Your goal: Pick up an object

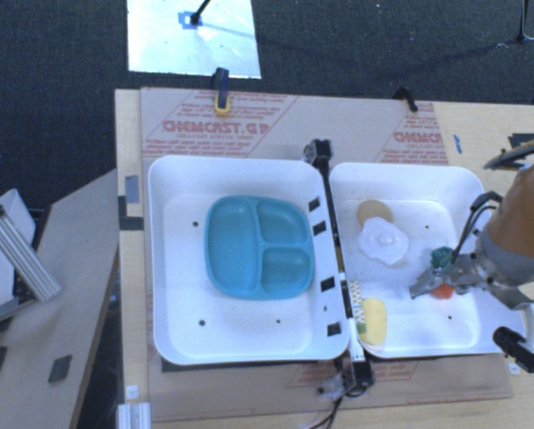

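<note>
In the right bin (410,179) lie a tan round piece (373,212), a white fried-egg shape (384,242), a yellow piece (373,319) near the front left corner, and a small green and red-orange object (441,273). My gripper (435,282) is low in the right bin, right at the green and red-orange object. The grey arm with its orange band (526,213) reaches in from the right. The small object is partly hidden by the gripper, so I cannot tell whether it sits between the fingers.
The left bin (173,186) holds a blue divided tray (259,246). A black divider with clips (329,239) runs between the bins. Brown board surrounds both bins, with a yellow clamp (222,96) at the back.
</note>
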You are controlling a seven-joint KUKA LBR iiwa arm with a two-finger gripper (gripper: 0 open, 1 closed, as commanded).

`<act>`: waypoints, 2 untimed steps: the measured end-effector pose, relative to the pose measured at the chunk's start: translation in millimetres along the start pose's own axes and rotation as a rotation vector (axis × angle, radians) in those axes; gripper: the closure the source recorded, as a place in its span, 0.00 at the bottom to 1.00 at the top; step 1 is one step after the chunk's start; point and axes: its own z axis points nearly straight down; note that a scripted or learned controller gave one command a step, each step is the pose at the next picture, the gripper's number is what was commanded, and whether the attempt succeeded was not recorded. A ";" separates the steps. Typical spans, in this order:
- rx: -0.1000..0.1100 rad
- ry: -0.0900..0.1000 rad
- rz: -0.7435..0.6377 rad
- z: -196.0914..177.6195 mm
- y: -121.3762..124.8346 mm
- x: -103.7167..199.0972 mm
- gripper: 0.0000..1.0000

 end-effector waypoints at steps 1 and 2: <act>-0.004 -0.002 0.000 -12.8 1.5 -0.9 1.00; -0.008 -0.003 -0.004 -59.9 1.4 7.0 1.00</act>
